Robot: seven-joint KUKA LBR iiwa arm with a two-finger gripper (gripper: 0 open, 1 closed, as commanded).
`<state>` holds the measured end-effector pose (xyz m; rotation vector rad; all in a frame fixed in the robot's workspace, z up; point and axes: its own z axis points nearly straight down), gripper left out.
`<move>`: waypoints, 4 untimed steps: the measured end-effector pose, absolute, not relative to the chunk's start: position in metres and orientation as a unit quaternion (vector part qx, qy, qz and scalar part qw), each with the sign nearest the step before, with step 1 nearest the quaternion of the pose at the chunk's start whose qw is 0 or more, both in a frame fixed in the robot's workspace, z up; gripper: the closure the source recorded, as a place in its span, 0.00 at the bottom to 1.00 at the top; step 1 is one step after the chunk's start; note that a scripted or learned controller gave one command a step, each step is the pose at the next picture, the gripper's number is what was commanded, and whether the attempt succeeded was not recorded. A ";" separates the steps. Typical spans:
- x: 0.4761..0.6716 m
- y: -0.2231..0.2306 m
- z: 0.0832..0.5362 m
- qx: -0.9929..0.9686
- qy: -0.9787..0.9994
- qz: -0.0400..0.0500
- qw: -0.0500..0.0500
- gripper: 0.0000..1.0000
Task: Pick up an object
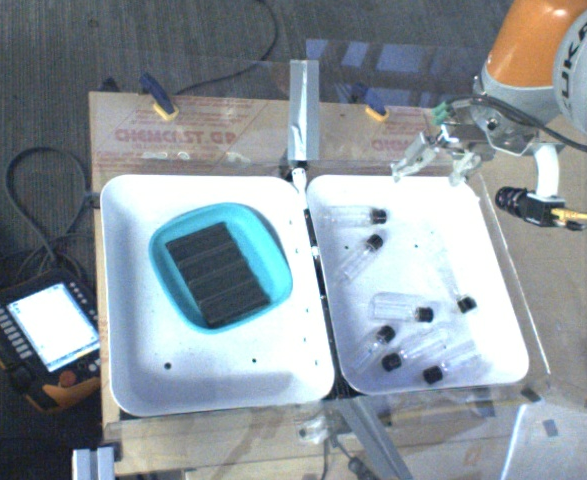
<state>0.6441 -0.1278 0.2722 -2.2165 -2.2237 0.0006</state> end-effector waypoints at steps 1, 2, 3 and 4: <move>0.580 -0.119 0.135 -0.669 -0.743 0.000 0.002 0.00; 0.632 -0.114 0.090 -0.625 -0.781 -0.003 -0.006 0.00; 0.633 -0.115 0.101 -0.625 -0.780 -0.005 -0.007 1.00; 0.632 -0.115 0.101 -0.625 -0.780 -0.005 -0.007 0.00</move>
